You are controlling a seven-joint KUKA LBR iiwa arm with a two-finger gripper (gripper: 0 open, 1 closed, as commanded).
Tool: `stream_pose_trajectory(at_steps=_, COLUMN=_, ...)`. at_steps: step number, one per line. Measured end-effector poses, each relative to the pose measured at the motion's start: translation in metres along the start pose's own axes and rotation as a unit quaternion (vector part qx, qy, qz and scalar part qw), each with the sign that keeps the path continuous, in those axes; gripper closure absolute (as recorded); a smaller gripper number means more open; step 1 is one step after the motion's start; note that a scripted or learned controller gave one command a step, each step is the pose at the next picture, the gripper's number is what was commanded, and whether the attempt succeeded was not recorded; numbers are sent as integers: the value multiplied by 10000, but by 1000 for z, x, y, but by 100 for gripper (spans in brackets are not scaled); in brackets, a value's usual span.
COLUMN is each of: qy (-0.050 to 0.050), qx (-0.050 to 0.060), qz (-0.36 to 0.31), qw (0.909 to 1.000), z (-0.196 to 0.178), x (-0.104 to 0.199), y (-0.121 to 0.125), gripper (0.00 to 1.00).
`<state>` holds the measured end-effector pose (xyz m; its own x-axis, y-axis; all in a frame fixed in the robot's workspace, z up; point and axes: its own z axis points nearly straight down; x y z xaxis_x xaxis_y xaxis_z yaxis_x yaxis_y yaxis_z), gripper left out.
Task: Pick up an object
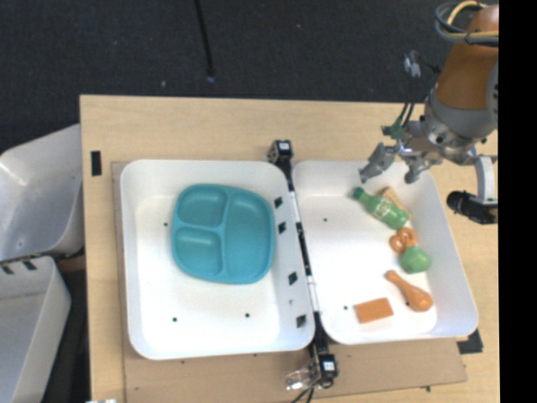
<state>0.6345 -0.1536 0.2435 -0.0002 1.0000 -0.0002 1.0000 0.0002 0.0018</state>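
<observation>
Beside orange block [373, 311], smooth (glossy) green bottle [383, 209]

A light wooden bench [168, 124] stands on dark speckled floor [126, 32].

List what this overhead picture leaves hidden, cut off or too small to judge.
- Grey arm with orange band: cut off at the camera view's right side.
- Claw: its fingers look spread, nothing between them.
- Green plastic bottle: label too small to read.
- Small green and orange toy: blurred, identity unclear.
- Right white bin: dark floor specks too small to identify.
</observation>
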Motion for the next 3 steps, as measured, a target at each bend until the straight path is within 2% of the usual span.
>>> stream_pose_trajectory(at_steps=3, qy=-6, qx=30, qz=19, qw=10000, z=145, x=5, y=-3, gripper=0)
